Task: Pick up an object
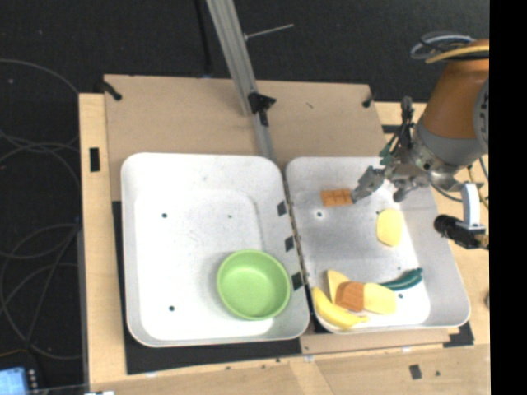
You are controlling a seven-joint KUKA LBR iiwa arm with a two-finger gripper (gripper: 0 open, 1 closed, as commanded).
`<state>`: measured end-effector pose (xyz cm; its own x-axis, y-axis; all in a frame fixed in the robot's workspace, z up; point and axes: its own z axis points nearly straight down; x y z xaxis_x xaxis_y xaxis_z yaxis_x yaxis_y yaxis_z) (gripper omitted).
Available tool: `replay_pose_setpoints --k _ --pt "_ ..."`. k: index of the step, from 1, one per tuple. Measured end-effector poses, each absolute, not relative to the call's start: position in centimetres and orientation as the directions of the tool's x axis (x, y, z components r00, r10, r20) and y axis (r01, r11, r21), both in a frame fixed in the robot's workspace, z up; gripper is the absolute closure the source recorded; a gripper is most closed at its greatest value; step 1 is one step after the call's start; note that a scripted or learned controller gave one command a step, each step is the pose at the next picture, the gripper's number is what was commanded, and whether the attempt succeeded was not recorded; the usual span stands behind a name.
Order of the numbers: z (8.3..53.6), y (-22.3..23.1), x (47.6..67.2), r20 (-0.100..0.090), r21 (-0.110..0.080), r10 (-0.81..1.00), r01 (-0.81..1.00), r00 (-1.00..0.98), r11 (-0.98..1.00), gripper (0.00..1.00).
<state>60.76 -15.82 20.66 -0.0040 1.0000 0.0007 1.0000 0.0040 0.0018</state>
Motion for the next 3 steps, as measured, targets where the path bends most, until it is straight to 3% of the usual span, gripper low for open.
replay_pose_setpoints --k 1,3 --pt "20.7 -15.8 60.8 0.001 0.002 1.0 1.0 -0.004 0.004 0.0" --pt "10.0 -16.8 61.3 -0.003 -0.001 1.0 1.0 0.001 -0.001 0.0"
